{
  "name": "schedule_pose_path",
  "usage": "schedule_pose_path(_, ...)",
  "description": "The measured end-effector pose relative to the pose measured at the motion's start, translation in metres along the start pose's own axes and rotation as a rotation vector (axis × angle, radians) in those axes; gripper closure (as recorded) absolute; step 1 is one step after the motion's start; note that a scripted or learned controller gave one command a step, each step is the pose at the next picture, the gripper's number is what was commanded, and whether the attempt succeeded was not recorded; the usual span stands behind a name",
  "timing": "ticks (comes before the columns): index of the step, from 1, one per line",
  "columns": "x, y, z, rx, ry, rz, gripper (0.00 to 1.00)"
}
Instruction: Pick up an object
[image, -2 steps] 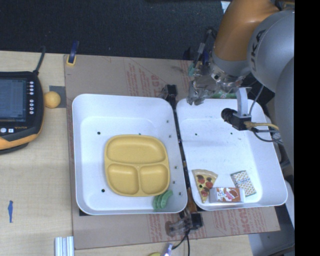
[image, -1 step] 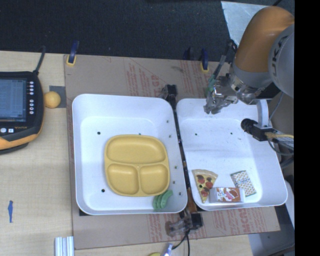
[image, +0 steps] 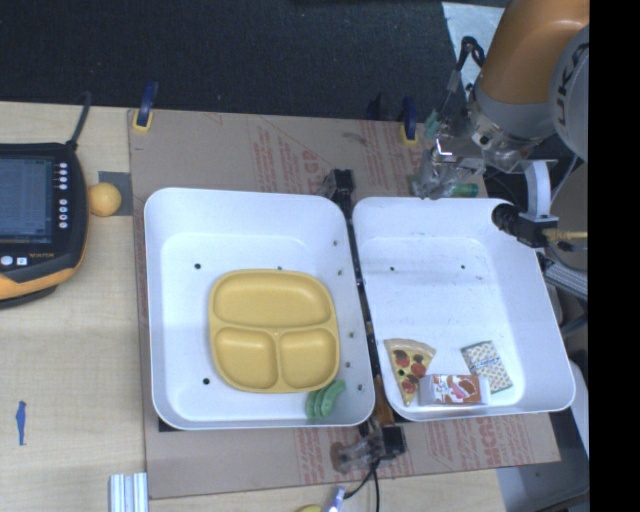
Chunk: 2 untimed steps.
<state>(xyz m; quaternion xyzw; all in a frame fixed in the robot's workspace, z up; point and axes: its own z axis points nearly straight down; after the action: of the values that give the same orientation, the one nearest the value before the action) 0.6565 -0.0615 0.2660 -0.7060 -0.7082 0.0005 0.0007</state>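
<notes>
Pizza slice (image: 409, 362) lies in the right bin's near corner, well apart from the hand (image: 447, 178), whose grip I cannot tell.

Two shallow white plastic bins (image: 165, 300) sat side by side on the bench. The left one held one yellow three-compartment plate (image: 272, 329) and one small green leafy item (image: 325, 401), possibly a toy vegetable. The right bin (image: 520, 300) held three things: one toy pizza slice (image: 408, 366), one red-and-white printed packet (image: 452, 390) and one small patterned packet (image: 487, 366).
</notes>
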Motion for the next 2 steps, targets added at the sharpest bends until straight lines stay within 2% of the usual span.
schedule_pose_path(1,-0.016,-0.001,0.075,0.003,-0.002,-0.001,1.0)
schedule_pose_path(2,0.05,0.0,0.033,0.0,0.0,-0.001,1.0)
